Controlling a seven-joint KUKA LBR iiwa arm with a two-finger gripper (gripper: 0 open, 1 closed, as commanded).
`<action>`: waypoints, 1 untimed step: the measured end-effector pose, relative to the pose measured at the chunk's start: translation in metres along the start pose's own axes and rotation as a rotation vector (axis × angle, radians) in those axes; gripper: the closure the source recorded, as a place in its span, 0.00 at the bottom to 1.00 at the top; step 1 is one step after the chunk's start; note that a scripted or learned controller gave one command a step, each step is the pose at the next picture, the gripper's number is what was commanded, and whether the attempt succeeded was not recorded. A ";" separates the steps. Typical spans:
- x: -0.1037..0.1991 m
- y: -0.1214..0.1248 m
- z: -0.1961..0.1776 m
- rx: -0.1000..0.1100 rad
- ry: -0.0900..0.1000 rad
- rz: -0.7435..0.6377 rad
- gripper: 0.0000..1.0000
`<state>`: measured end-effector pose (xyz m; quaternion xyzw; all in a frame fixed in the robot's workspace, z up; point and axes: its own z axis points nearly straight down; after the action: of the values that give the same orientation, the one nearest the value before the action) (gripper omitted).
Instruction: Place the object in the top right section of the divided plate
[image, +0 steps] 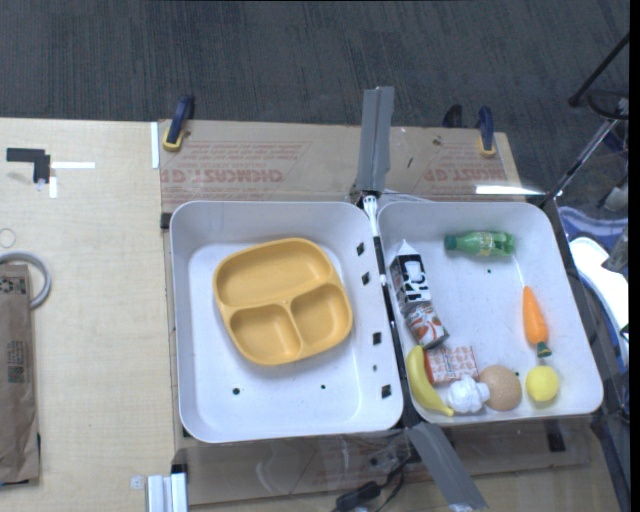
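Observation:
A yellow divided plate (283, 298) lies in the left bin (200, 400), tilted a little, with one long section at the back and two smaller ones at the front. All three sections are bare. The right bin (570, 300) holds the loose objects: a green bottle (480, 242), an orange carrot (535, 316), a yellow lemon (542, 384), a brown egg-shaped item (500, 388), a banana (424, 382), a milk carton (415, 298), a small red-and-white packet (452, 360) and a white item (465, 395).
A grey divider post (375, 140) rises behind the seam between the bins. Cardboard with blue clamps (180, 122) lines the back edge. A brown paper bag (15, 370) lies on the wooden bench at far left.

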<state>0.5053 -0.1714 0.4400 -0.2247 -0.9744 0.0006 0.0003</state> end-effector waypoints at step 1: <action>0.029 0.033 0.038 0.000 0.002 -0.010 0.00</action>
<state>0.4935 -0.1293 0.4024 -0.2201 -0.9755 0.0005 0.0012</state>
